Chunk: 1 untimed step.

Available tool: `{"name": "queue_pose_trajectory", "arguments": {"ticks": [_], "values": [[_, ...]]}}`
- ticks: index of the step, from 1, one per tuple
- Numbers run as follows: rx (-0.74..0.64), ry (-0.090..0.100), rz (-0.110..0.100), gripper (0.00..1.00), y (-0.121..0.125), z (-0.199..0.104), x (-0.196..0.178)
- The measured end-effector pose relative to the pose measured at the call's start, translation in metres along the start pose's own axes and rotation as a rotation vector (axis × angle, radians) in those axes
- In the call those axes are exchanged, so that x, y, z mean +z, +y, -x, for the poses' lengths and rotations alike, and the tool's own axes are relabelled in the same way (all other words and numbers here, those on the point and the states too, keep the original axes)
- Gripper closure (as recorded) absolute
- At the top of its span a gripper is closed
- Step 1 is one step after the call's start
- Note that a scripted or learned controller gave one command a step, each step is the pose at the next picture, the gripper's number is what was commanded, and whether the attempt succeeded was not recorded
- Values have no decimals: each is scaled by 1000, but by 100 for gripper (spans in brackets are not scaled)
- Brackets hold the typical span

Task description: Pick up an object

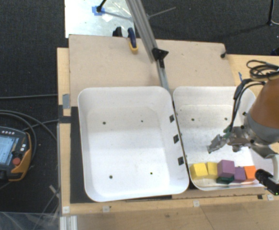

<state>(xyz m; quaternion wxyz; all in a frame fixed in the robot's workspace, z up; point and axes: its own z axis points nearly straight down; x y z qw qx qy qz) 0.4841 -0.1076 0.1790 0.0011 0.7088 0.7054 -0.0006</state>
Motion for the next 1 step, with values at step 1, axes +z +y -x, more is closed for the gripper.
{"name": "queue_pose_trajectory", "arguments": {"ticks": [1], "values": [[-12,1,11,0,31,-12,-120]]}}
